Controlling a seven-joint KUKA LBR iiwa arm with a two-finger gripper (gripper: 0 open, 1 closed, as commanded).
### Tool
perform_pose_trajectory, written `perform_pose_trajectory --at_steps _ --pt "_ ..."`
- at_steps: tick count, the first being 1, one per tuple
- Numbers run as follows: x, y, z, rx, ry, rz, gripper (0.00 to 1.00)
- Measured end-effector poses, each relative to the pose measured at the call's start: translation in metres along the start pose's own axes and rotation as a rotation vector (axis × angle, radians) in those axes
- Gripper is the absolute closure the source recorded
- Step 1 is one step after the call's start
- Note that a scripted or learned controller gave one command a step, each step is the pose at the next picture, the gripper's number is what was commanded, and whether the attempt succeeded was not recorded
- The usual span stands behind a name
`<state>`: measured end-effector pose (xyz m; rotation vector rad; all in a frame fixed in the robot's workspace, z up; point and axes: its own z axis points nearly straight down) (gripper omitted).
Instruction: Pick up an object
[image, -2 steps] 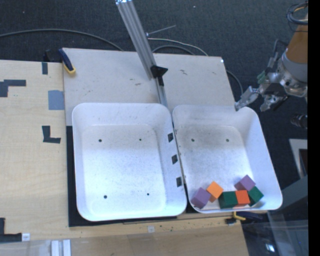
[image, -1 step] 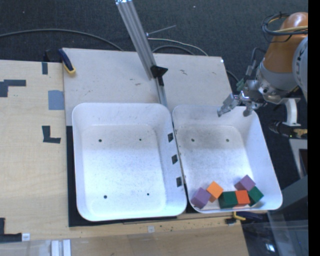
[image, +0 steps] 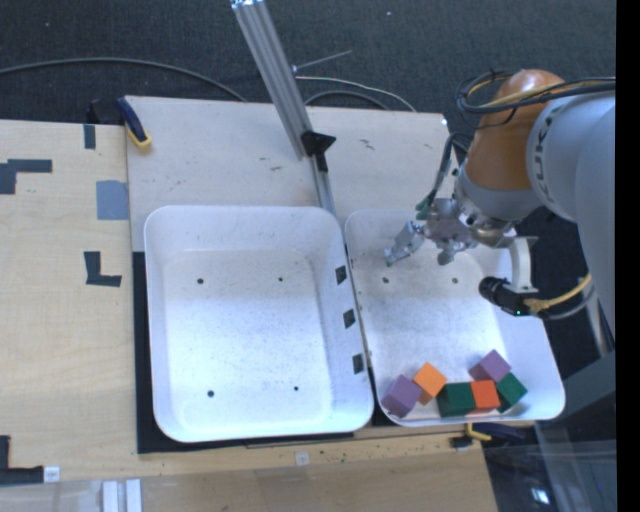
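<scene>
Several small blocks huddle at the near edge of the right bin (image: 455, 310): a purple block (image: 401, 395), an orange block (image: 430, 380), a green block (image: 457, 400), a second orange block (image: 485, 396), another purple block (image: 490, 366) and a green one (image: 511, 389). My gripper (image: 424, 244) hangs over the far part of the right bin, well away from the blocks. Its fingers stand open with nothing between them.
The left bin (image: 250, 320) lies beside the right one. A slanted metal pole (image: 285, 90) rises from the bench behind the bins. A cable and black connector (image: 505, 293) hang off the wrist over the right bin's right side.
</scene>
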<state>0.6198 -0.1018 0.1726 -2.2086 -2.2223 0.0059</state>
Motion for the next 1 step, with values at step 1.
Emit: perform_pose_trajectory --at_steps 1 --pt "-0.0508 -0.0054 0.0852 0.000 -0.005 0.008 0.00"
